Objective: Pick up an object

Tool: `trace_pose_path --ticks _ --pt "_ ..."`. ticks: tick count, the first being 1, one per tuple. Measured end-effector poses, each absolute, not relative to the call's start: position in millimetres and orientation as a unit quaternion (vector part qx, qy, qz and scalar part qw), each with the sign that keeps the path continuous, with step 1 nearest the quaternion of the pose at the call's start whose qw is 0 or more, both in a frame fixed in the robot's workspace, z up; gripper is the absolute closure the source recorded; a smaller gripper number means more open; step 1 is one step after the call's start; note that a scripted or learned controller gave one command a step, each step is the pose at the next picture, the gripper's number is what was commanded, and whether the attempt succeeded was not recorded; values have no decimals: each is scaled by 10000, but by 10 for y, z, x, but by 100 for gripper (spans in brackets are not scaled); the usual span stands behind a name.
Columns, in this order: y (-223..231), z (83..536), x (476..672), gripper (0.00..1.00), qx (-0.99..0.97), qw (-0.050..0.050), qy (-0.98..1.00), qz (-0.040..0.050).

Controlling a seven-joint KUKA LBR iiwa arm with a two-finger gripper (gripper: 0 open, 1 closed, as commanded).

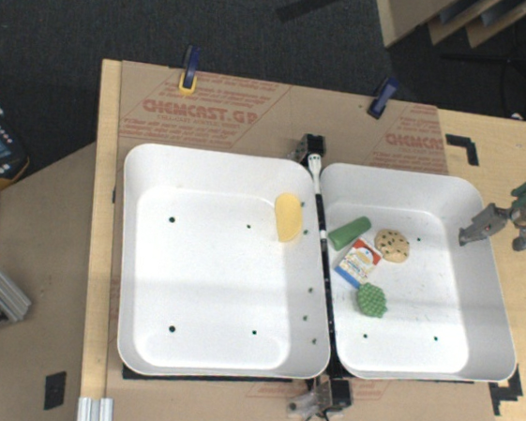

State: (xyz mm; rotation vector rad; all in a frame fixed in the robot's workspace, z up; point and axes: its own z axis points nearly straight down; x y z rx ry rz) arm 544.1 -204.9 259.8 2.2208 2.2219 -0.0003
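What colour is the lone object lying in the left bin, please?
Pale yellow object, clearest in the camera view.

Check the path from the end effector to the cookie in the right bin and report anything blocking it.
Nothing visible blocks it. The end effector sits at the right bin's right rim, and bare bin floor lies between it and the cookie. The green block, red-and-white packet and green scrubber lie beyond or below the cookie.

Right bin [479, 305]: clutter packs its 9 o'clock side, namely green block [348, 232], cookie [392, 245], red-and-white packet [359, 261], green scrubber [371, 301]; 3 to 6 o'clock lies open. Left bin [143, 267]: one yellow piece [288, 217], apparently flat, at 2 o'clock.
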Motion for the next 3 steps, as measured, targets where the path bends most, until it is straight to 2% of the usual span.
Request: trace_pose_path --ticks 1,2,3 --pt "-2050 2708 5448 100 7065 20 7077 5" --pt "-2254 2489 4924 100 7087 -23 7055 -12" --pt "-2249 3749 4800 100 7066 80 7076 28"
